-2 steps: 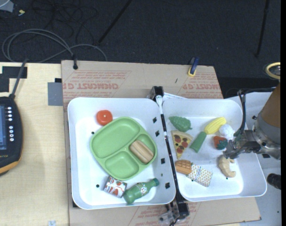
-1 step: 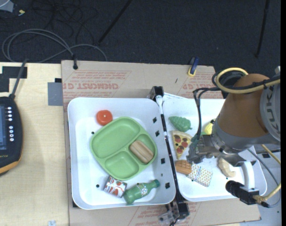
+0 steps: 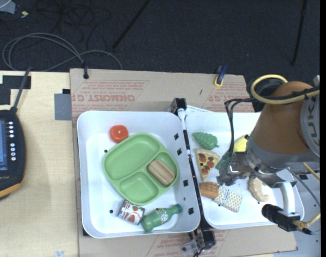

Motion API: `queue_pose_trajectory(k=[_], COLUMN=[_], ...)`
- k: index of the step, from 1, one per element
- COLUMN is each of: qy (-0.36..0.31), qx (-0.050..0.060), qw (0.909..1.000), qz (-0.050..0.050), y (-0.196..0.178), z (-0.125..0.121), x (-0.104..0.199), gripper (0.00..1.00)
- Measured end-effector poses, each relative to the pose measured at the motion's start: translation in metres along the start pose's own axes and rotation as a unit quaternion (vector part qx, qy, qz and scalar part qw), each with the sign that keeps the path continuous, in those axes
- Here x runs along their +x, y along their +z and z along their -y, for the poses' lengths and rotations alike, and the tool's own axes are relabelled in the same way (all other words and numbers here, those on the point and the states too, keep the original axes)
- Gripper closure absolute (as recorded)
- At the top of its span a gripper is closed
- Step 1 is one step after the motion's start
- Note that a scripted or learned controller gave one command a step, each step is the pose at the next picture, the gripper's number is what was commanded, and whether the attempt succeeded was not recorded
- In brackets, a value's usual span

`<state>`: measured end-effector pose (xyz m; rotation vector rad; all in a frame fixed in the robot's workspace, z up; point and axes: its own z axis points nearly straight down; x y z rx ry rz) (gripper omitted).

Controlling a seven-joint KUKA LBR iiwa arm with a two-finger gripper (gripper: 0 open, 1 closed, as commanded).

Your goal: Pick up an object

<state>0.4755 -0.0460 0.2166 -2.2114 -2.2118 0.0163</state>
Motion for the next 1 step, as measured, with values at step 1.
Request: queue_pose_trajectory(k=[1], qy=[-0.003], qx=[-0.008], qw=[1.0000], qz=[0.000], y=[-0.0684], z=[-0.0006], x=[0.0599], gripper=[1.00])
